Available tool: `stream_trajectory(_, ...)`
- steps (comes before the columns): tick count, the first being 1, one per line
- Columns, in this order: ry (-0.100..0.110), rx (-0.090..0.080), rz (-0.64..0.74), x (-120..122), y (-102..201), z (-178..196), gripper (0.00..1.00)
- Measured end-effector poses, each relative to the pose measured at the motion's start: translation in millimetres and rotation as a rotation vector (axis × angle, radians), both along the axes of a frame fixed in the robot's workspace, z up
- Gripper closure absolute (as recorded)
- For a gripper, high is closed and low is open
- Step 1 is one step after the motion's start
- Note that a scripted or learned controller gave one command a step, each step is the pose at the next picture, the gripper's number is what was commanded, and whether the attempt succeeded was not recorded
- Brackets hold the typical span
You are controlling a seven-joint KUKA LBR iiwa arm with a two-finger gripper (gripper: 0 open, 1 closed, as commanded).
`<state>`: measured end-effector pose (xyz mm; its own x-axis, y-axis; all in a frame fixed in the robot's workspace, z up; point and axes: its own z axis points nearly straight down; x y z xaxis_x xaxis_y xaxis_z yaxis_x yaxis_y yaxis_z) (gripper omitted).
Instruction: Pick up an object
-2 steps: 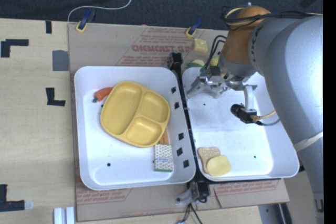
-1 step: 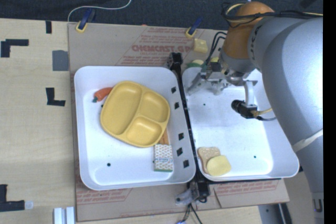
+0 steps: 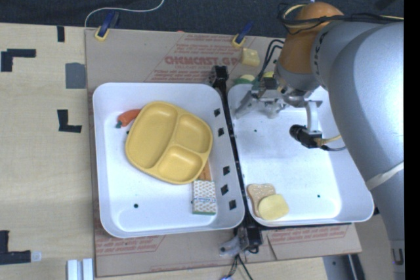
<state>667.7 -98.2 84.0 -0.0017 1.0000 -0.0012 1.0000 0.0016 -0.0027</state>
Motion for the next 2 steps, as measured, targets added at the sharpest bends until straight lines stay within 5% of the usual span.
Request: stream_trajectory(2,0.000,-0.002,-0.002,-0.1,1.1,0.3,0.00)
